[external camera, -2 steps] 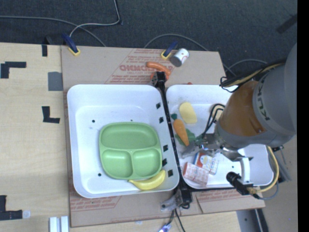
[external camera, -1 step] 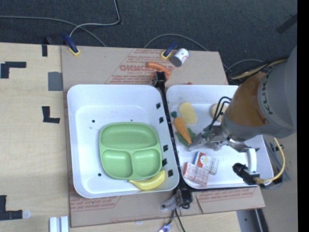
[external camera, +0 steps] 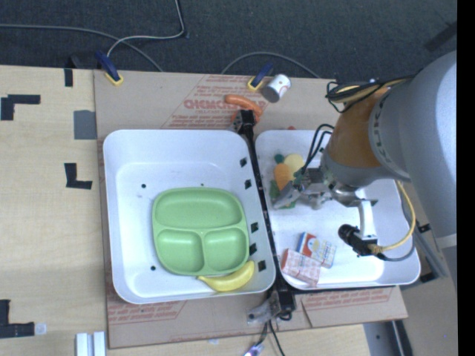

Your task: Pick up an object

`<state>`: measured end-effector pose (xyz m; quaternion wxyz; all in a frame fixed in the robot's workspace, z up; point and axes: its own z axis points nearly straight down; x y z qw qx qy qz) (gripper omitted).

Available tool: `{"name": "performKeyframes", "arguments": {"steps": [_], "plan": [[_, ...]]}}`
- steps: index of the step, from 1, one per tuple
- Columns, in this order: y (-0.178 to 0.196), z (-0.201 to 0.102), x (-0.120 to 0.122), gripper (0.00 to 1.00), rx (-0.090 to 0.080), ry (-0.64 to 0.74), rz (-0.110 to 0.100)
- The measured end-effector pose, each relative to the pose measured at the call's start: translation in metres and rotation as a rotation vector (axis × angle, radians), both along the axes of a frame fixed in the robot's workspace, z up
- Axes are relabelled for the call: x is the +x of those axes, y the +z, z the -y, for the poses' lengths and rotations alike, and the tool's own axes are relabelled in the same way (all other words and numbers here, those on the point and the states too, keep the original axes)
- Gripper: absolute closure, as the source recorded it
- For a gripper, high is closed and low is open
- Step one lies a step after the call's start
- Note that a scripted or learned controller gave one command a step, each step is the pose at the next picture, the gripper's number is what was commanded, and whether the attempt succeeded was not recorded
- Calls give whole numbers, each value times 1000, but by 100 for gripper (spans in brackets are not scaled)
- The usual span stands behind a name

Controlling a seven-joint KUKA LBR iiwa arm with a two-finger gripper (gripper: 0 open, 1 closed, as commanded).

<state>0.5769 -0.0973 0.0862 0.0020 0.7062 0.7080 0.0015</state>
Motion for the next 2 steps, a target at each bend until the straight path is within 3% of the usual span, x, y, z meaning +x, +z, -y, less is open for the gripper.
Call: {"name": "performKeyframes", "arguments": {"steps": [1,2], "plan": [[-1,-4,51,0,0,-1,-2],[10,-4,51,100,-1,0,-3]]}}
